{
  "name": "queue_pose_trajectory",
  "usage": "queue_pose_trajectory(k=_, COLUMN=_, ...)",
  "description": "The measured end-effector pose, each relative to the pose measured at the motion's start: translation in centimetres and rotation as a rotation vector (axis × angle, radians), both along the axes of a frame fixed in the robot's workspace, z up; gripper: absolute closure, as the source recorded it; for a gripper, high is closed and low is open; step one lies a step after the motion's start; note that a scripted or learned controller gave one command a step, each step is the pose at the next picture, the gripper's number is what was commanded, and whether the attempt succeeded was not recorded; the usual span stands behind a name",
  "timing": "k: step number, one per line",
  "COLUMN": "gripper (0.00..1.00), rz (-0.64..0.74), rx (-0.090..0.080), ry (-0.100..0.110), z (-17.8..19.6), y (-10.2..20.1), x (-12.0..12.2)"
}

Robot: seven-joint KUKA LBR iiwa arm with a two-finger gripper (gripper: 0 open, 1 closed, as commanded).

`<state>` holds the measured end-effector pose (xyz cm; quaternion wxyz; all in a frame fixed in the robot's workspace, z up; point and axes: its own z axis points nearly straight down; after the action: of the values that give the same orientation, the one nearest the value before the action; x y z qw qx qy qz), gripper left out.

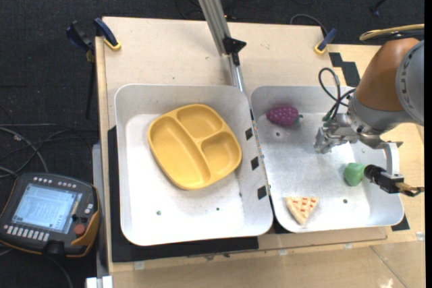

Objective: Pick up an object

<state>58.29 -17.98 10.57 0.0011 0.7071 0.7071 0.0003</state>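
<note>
My metal claw [326, 143] over the right shallow white bin [297, 165].
Whether it is clenched, I cannot tell; bumpy purple grape cluster [283, 115] at nine o'clock, smooth green round fruit [353, 174] at five.

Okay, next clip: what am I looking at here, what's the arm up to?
A grey arm with an orange band reaches in from the right, its gripper low over the right bin. Nothing can be seen between its fingers. Three small items lie in that bin: a purple grape bunch near the back, a green object just beside the wrist, and a waffle-patterned wedge at the front. The left bin holds a yellow divided plate. No pick looks done yet.
</note>
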Motion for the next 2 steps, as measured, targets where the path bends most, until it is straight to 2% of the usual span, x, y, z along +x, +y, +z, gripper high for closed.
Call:
queue_pose_trajectory(k=1, gripper=1.0, rz=0.003, rx=-0.001, ry=-0.005, z=6.2, y=0.6, x=0.2)
queue_pose_trajectory(k=2, gripper=1.0, rz=0.003, rx=-0.001, ry=-0.004, z=10.5, y=0.7, x=0.5)
